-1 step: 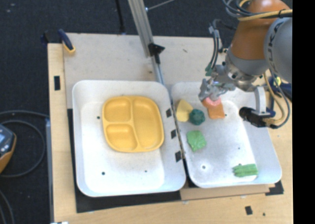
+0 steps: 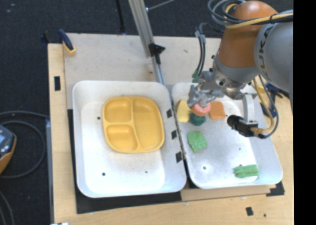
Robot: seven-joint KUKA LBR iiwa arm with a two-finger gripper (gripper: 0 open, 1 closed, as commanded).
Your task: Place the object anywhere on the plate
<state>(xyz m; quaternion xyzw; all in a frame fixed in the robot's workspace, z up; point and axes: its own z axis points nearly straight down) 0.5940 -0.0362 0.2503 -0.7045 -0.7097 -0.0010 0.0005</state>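
A yellow plate (image 2: 133, 123) with three compartments lies in the left bin (image 2: 89, 169). My gripper (image 2: 200, 101) hangs over the upper left of the right bin (image 2: 261, 169), directly above a small pink and teal object (image 2: 199, 112). Its fingers reach down to that object's top, and whether they grip it I cannot tell. A yellow piece (image 2: 182, 112) lies just left of that object and an orange piece (image 2: 217, 111) just right of it.
A green leafy piece (image 2: 197, 141) lies in the middle of the right bin and a flat green piece (image 2: 246, 170) near its lower right corner. A metal pole (image 2: 143, 26) rises behind the bins. Black cable fittings (image 2: 242, 125) hang by the arm.
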